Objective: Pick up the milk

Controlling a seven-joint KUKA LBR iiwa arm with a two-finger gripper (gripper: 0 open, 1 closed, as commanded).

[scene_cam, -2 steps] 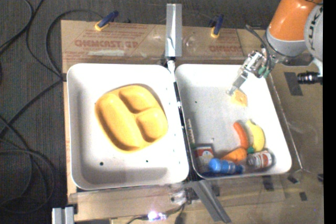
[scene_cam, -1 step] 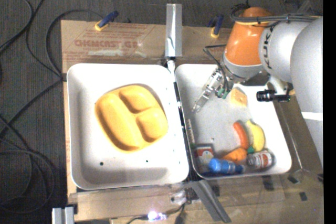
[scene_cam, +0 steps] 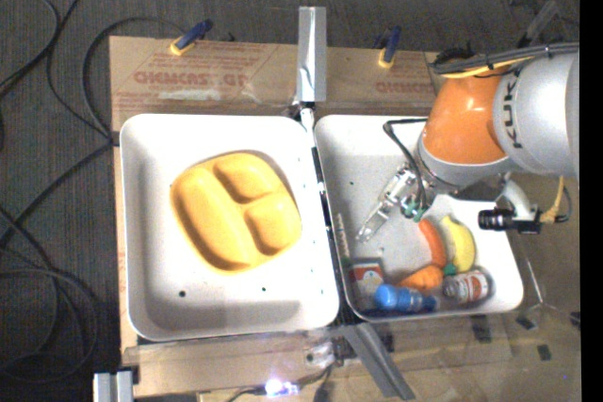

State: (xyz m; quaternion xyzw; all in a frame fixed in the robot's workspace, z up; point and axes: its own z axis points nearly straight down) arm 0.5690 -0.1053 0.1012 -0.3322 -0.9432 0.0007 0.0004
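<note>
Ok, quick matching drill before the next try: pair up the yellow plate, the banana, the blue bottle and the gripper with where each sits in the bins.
Things:
1. yellow plate
2. banana
3. blue bottle
4. gripper

Places:
A. along the near edge of the right bin
B. middle of the left bin
C. over the middle of the right bin, above the bare floor
D. right side of the right bin, beside an orange carrot

Pairs: 1-B, 2-D, 3-A, 4-C
</note>
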